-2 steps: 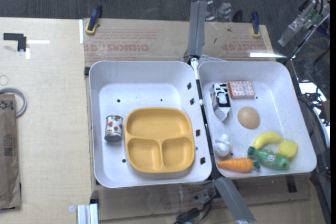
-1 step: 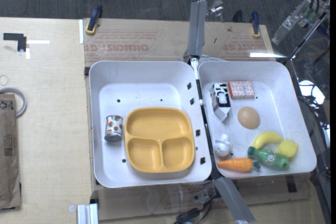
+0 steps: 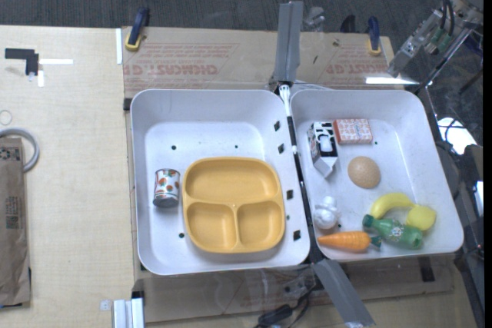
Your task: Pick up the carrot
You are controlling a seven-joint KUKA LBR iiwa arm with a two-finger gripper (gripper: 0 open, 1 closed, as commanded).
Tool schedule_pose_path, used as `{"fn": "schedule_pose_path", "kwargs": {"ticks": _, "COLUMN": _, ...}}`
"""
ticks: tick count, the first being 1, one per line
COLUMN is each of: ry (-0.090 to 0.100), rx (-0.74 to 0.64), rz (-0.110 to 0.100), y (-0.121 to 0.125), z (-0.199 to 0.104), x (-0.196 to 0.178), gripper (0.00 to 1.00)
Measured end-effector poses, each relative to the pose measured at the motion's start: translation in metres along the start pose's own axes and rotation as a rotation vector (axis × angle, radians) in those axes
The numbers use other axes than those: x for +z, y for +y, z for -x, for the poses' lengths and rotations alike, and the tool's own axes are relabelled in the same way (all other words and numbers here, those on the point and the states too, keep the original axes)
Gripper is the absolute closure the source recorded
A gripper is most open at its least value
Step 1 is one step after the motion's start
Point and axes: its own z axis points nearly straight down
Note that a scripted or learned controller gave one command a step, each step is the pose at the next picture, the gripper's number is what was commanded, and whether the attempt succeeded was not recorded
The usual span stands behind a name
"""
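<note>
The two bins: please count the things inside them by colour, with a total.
Yellow: 3, divided plate, banana, lemon
Orange: 1, carrot
Green: 1, bottle
Tan: 1, egg
White: 1, small figure
Printed packs: 3, can, carton, red box
Total: 10

Both bins (image 3: pixel 154 188) looked like smooth, glossy white plastic. The divided tray (image 3: pixel 232 205) was matt yellow plastic, the can (image 3: pixel 166 187) had a metal rim, and the bench (image 3: pixel 61 165) looked like pale, matt wood.
</note>
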Motion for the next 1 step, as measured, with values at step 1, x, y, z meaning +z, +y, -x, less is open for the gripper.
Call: {"fn": "schedule_pose_path", "kwargs": {"ticks": 1, "ry": 0.002, "rx": -0.076, "rz": 0.0, "y": -0.0091, "z": -0.0981, "x": 0.0658, "gripper": 1.0}}
